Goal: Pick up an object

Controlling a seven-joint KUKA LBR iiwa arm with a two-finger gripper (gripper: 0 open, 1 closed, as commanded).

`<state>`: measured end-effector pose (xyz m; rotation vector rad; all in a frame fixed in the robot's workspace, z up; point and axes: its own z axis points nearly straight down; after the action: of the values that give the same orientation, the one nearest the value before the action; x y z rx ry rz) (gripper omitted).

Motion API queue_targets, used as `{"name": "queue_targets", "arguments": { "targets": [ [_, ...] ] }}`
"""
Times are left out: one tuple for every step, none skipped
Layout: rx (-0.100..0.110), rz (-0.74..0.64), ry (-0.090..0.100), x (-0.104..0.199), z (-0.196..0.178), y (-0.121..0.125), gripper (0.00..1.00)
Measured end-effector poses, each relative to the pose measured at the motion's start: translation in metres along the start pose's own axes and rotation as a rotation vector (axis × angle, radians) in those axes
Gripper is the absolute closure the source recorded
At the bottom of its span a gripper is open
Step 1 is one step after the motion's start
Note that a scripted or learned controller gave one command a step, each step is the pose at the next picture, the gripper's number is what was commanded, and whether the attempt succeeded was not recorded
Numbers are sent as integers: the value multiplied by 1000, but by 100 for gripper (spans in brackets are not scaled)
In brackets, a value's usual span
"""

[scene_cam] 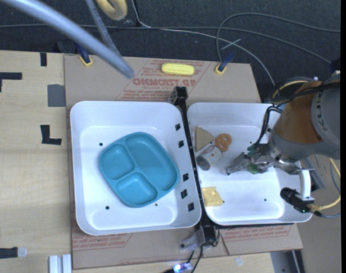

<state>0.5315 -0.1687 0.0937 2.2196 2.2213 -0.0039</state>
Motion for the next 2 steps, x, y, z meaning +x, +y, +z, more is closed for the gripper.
{"name": "queue_targets", "arguments": {
  "targets": [
    [-3,0,0,0,-13,1,100],
    [-3,0,2,-3,-55,4,100]
  ]
}}
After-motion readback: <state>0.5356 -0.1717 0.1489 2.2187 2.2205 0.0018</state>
